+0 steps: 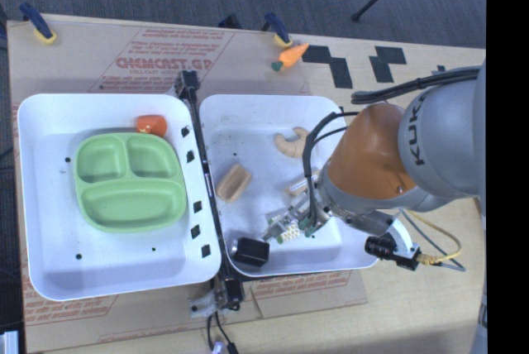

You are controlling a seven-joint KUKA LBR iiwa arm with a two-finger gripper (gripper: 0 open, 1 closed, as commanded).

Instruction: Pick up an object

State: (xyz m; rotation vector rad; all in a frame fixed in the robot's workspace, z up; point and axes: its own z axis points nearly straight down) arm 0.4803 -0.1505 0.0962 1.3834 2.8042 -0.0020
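Your pincer [296,222] is low in the right bin [248,108], near its front wall, and I can't tell from this angle whether it's released or clenched (the wrist and orange band block most of it). Nothing visible in its grip, so treat it as empty. Closest candidate is the black block [249,251], lying at the front-left corner of that bin, just beside the pincer on its left and slightly nearer the front wall. It looks rigid and light, probably smooth-sided; take it across its short sides, and watch the wall, which leaves little room on that side. The tan wooden block [232,182] lies further back and left, apart from the pincer, out in open floor: stiff, light, matte, likely the easier grab across its narrow width. The curved beige piece [290,143] sits near the back, partly behind the arm; its shape could slip out of a squeeze. The left bin [33,179] holds a green divided tray [130,181] and a small orange item [150,126], well apart from you.
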